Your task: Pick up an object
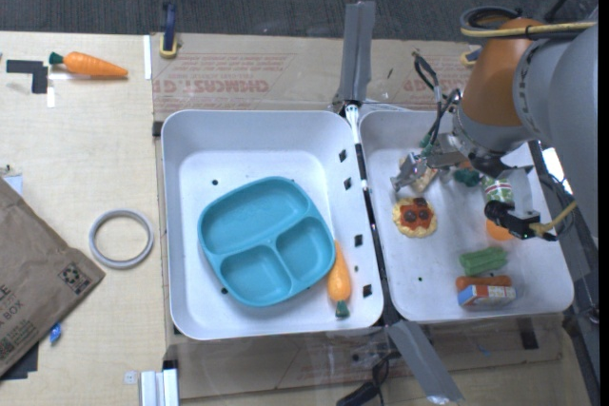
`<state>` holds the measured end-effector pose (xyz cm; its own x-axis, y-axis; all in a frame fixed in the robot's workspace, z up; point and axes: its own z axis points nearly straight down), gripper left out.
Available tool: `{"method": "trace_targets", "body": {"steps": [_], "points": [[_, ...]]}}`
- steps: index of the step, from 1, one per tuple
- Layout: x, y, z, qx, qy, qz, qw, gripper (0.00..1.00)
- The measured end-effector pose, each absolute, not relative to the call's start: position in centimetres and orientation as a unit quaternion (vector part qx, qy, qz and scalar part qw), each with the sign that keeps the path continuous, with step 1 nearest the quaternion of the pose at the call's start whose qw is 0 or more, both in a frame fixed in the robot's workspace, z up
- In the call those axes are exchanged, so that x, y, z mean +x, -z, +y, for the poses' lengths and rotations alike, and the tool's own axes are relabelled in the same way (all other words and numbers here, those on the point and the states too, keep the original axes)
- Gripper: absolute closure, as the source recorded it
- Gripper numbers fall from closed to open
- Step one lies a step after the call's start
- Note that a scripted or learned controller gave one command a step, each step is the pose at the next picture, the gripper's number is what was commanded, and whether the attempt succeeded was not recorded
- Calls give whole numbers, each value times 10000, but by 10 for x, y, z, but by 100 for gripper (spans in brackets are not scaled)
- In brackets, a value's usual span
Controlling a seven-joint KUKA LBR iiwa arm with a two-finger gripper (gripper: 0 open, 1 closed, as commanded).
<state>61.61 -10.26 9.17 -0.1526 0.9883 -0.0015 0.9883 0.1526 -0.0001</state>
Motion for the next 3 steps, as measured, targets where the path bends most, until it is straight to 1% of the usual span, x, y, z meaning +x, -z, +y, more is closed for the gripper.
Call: {"method": "trace_targets", "body": {"steps": [1,2,3], "points": [[607,-191,-86,7017,10,7125,5,0],[641,-93,-108,6842,2,7293,18,0],[642,-102,-107,6832,9,7303,23,100]]}}
